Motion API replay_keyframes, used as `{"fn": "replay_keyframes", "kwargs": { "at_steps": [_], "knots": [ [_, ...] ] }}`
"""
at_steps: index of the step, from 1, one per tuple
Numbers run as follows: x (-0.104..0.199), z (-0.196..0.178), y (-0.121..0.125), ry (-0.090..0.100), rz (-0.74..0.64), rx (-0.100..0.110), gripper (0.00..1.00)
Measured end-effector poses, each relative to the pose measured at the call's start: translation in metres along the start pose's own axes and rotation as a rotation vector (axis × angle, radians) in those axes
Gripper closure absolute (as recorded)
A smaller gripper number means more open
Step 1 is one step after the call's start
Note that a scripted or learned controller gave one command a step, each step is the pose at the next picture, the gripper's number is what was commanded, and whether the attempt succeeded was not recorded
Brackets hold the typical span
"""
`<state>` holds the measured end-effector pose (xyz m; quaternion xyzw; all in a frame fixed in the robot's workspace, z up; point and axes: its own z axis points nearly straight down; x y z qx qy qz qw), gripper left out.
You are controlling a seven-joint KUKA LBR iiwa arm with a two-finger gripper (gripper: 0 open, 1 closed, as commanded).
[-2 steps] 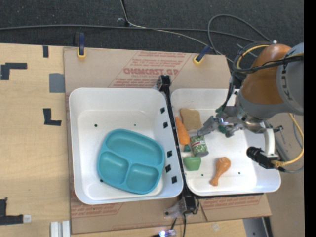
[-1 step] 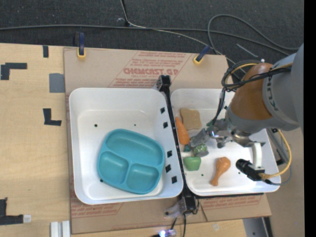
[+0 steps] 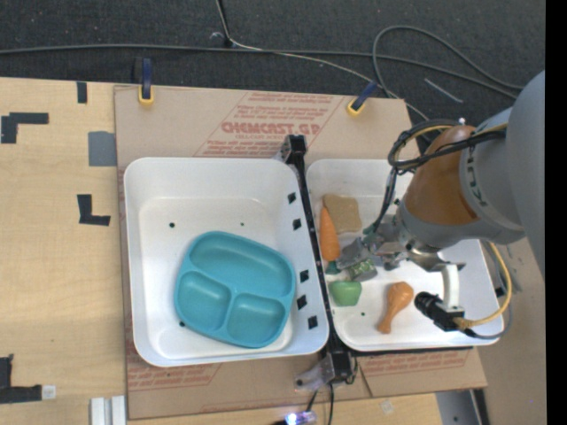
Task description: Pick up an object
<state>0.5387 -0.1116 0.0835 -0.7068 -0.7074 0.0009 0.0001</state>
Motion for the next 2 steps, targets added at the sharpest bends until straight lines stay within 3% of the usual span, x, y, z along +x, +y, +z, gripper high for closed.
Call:
{"fn": "replay_keyframes", "kwargs": {
  "at_steps": [1, 2],
  "knots": [
    [0.000, -0.012, 0.001, -0.001, 0.000, -0.002, 1.00],
    [0.002, -0.058, -0.007, 0.001, 0.000, -0.003, 1.00]
  ]
}}
